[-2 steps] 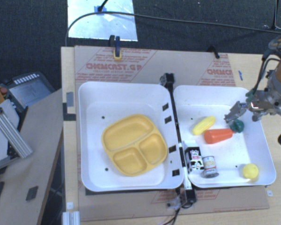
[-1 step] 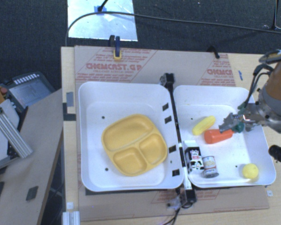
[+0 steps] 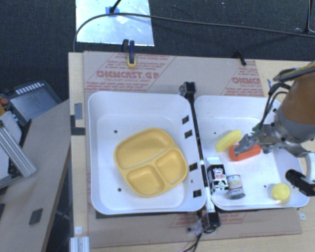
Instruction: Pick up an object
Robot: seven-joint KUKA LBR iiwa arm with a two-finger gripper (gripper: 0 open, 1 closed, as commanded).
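**Right bin, mid-frame**

At centre right, the gripper [image 3: 248, 145] is seen lowered onto an orange piece [image 3: 245, 151]; whether it is pinched cannot be told. A yellow tray [image 3: 149, 161] is shown in the left bin [image 3: 102, 109].

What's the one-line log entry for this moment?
arm: over right bin | gripper: at orange object | yellow object: beside it | lift: not yet | left bin: yellow tray

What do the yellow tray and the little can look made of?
Tray: likely moulded plastic, matte, uniform yellow with soft rounded dividers. Can: probably metal, going by its grey shiny side, though it is too small to be sure.
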